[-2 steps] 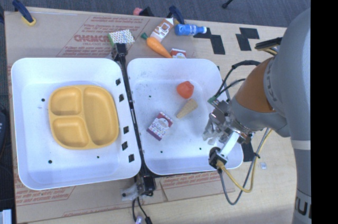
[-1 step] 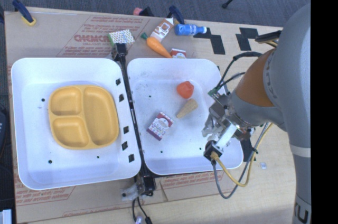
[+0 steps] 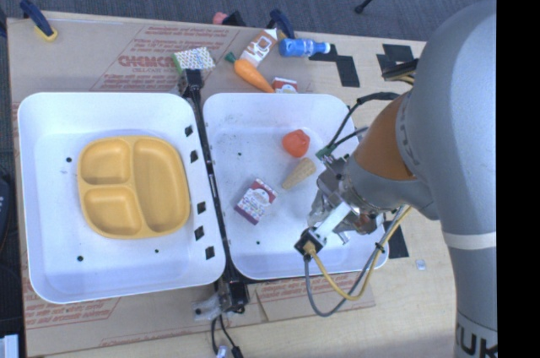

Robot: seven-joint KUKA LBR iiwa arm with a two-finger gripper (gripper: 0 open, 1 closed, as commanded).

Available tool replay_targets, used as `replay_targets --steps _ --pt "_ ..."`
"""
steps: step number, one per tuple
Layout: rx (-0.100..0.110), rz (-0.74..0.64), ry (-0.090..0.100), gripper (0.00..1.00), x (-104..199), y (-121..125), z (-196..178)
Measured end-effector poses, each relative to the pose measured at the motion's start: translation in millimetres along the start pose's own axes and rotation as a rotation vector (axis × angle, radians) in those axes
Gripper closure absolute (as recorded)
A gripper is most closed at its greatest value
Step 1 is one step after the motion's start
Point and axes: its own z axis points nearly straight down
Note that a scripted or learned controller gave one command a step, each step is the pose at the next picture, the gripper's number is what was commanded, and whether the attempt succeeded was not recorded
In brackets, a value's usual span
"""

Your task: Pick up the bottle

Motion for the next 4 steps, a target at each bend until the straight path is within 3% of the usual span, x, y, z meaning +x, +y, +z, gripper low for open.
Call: replay_targets --steps 1,2,3,4 --pt "-0.002 0.112 0.001 1.0 24 80 29" --pt "-0.001 0.102 0.002 1.0 -12 21 -40" --pt "0.0 0.153 0.0 1.0 -7 12 -8" --pt "-0.004 0.193 0.002 1.0 39 -14 -149"
